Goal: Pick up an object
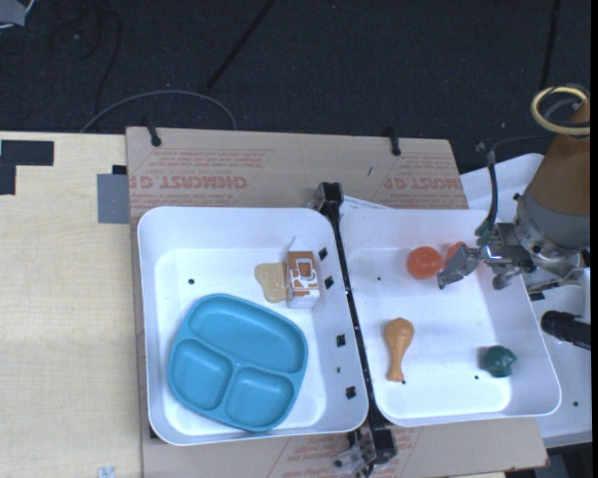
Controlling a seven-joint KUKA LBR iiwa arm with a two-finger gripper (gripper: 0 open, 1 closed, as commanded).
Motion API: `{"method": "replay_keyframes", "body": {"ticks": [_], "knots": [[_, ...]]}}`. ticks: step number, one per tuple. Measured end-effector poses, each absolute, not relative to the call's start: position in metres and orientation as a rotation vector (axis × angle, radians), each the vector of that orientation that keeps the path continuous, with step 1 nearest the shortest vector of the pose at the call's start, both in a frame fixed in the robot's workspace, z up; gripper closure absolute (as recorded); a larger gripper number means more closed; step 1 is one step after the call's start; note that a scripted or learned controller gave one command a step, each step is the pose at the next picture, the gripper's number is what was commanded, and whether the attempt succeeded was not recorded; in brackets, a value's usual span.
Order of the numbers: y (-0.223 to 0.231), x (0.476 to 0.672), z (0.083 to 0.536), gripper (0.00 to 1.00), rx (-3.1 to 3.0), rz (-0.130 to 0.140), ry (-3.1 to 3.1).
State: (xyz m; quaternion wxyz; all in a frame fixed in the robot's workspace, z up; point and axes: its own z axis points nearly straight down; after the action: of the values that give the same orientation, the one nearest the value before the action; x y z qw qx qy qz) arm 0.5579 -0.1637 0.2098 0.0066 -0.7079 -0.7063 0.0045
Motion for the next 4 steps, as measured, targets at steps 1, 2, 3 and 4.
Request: {"method": "replay_keyframes", "body": {"ticks": [1,2,3,4], "knots": [[-0.164,0.561,0.218,0.00,-2.219,0.002,-2.220],[-0.161,0.561,0.155,0.00,-2.218,0.004,-2.218],[-0.167,0.553,0.100,0.00,-2.218,0.004,-2.217],[-0.166,0.553,0.087,0.00,-2.219,0.004,-2.217]]}}
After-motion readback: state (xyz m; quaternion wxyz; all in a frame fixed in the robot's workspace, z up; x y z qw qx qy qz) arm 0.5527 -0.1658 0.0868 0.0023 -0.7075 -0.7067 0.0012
